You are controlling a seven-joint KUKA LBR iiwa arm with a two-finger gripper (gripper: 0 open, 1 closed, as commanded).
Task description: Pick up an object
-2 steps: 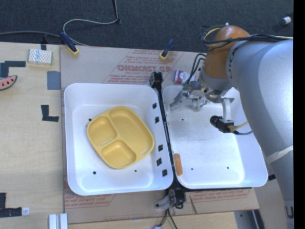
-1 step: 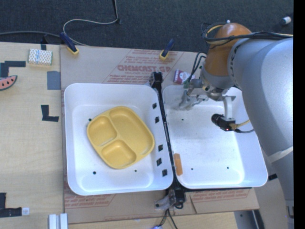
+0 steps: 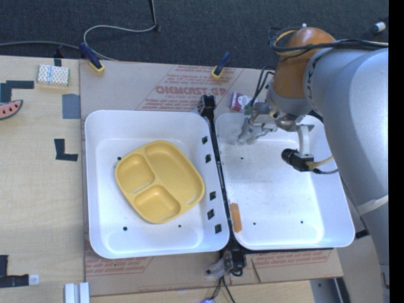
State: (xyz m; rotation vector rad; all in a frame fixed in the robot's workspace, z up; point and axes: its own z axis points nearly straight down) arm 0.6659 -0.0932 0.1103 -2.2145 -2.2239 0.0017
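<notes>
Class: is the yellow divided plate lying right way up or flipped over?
Right way up: the yellow plate in the left bin shows its three hollow compartments facing upward.

Dark carpet-like floor (image 3: 189, 11) behind; wooden bench (image 3: 38, 188), cardboard sheet (image 3: 145, 87) on top.

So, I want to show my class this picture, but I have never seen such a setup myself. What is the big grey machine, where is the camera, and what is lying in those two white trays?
The grey machine with the orange band is a robot arm, reaching in from the right. One fixed camera looks down on the bench at a slant. At the arm's tip is a two-finger gripper, low over the far end of the right bin. Whether its fingers are open or shut is too unclear to tell, and nothing can be seen held. The left bin holds a yellow divided plate. A small orange object lies in the right bin by the wall between the bins.
</notes>
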